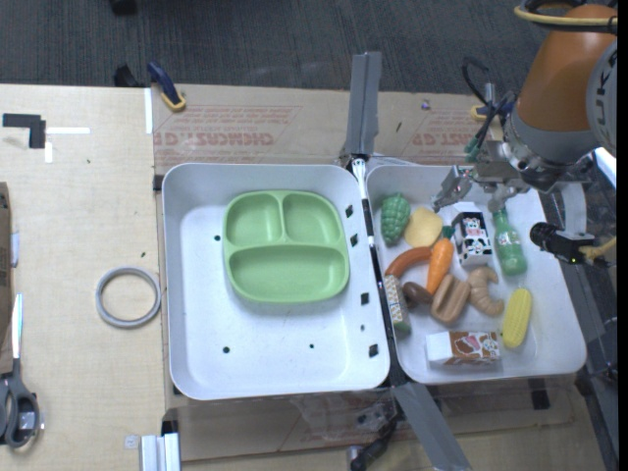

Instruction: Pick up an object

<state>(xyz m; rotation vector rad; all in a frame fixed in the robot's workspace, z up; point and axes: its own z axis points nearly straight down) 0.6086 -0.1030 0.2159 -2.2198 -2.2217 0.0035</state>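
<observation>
Toy food crowds the right bin: green broccoli, yellow lemon, carrot, hot dog, corn cob, green bottle, cow-print carton. Gripper sits over the bin's far edge, near the carton, nothing seen between its fingers; open or closed, cannot tell. Left bin carries a green divided plate. Tape ring lies on the bench.

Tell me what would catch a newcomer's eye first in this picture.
Probably the green divided plate lying alone in the left bin. Next, the heap of toy food in the right bin, including a carrot and a corn cob, with the gripper above that bin's far edge.
</observation>
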